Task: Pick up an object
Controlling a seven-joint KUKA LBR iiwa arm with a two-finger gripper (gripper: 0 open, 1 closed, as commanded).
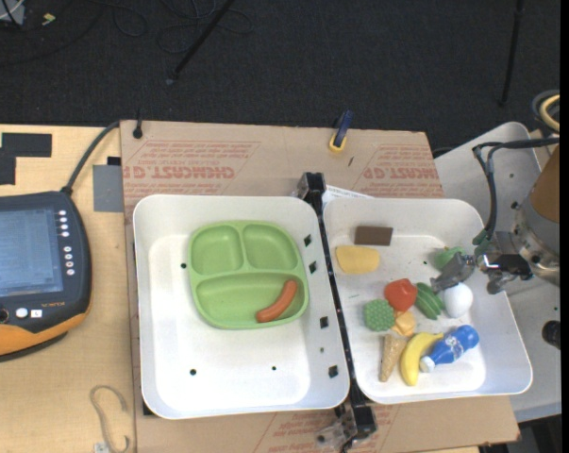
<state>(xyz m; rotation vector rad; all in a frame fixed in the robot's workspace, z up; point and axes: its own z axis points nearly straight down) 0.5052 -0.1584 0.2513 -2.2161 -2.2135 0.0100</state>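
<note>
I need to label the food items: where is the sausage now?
The sausage lies in the large lower compartment of the green plate, in the left bin of the camera view.

Sausage point(277, 301) on green plate point(229, 253), left bin point(161, 347); toys crowd right bin point(510, 366).

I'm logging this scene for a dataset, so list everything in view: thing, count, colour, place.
Bins: 2, white, side by side on the bench.
Divided plate: 1, green, left bin.
Toy sausage: 1, orange-red, on the plate's large section.
Brown block: 1, right bin, far side.
Yellow piece: 1, below the block.
Toy tomato: 1, red, right bin centre.
Toy banana: 1, yellow, near side.
Bottle: 1, blue and white, beside the banana.
White ball: 1, right side.
Control pendant: 1, grey and orange, far left.
Gripper: 1, grey, over the right bin's right side.
</note>
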